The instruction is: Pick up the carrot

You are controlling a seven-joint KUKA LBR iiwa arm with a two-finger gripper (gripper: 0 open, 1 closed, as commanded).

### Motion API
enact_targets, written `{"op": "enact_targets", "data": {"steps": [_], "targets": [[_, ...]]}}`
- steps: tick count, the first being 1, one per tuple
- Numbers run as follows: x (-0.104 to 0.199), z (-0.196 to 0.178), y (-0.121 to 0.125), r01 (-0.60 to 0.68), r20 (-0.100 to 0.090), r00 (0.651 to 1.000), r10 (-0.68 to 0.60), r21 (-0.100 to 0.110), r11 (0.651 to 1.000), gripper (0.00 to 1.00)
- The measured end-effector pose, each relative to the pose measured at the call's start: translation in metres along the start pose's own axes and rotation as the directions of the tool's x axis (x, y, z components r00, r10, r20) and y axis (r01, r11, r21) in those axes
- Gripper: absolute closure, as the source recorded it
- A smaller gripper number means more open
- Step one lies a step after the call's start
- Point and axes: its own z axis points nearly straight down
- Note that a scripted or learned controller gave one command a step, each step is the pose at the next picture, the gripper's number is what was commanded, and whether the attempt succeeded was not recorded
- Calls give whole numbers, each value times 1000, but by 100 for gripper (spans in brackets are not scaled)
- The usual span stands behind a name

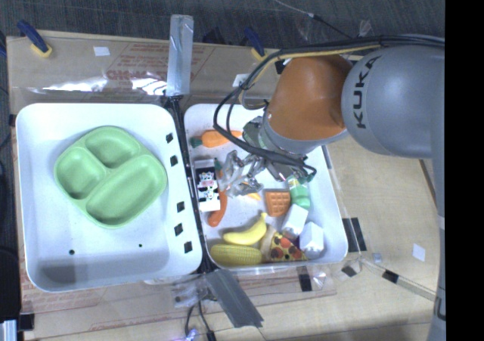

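Observation:
The carrot [221,137] is orange with a small green top and lies flat in the far left corner of the right bin [333,203]. My gripper [240,175] hangs over the middle left of that bin, a short way nearer the front than the carrot and apart from it. Its metal fingers [228,168] stand open with nothing between them. The orange wrist band and grey arm cover the bin's far right part.
A red-orange stick-shaped toy [218,209] lies by the bin's left wall beside a small printed card [206,181]. A banana [246,234], corn cob [234,255], waffle [277,202], pizza slice [283,247] and white and green pieces crowd the front. A green divided plate [110,175] sits in the left bin.

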Motion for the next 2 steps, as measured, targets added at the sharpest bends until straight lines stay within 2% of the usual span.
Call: {"op": "enact_targets", "data": {"steps": [1,2], "targets": [[4,0,-6,-7,-6,1000,7,6,1000,0],[14,28,-17,-85,15,996,84,37,996,0]]}}
